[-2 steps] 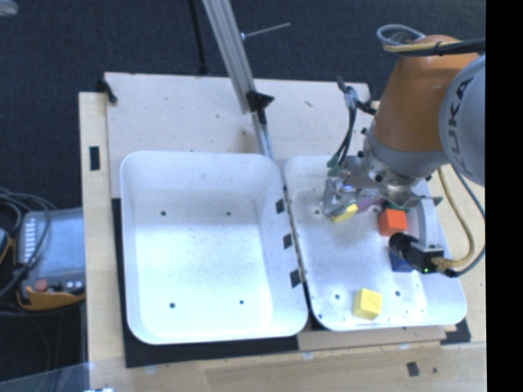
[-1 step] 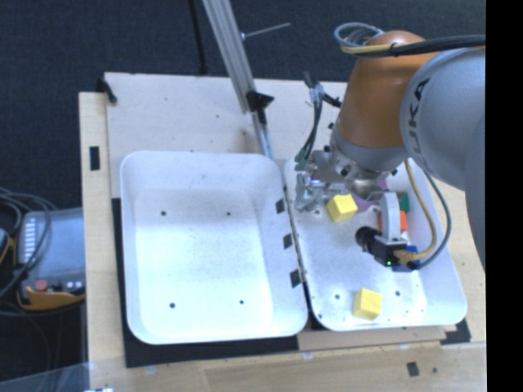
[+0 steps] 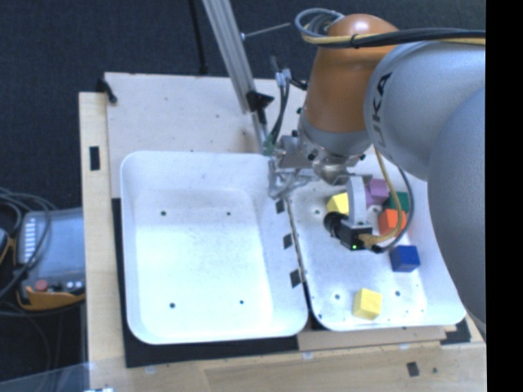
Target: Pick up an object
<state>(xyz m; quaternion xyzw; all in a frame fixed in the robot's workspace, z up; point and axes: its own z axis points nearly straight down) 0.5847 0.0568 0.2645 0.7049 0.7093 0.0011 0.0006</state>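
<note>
Several small blocks lie in the right bin point(image 3: 327, 305). A yellow block point(image 3: 367, 303) sits near its front edge and a blue block point(image 3: 404, 258) lies further right. An orange block point(image 3: 391, 220), a pale purple block point(image 3: 377, 190) and a second yellow block point(image 3: 337, 203) lie close together under the wrist. My gripper point(image 3: 282, 180) hangs over the far left corner of the right bin, near the divide between the bins and left of that cluster. Nothing is visibly held in it.
The left bin point(image 3: 139, 178) stands beside the right one, their rims meeting along a line with black marks point(image 3: 292, 256). A slanted metal rail point(image 3: 233, 51) rises behind the bins. The grey arm point(image 3: 441, 113) covers the right bin's far right side.
</note>
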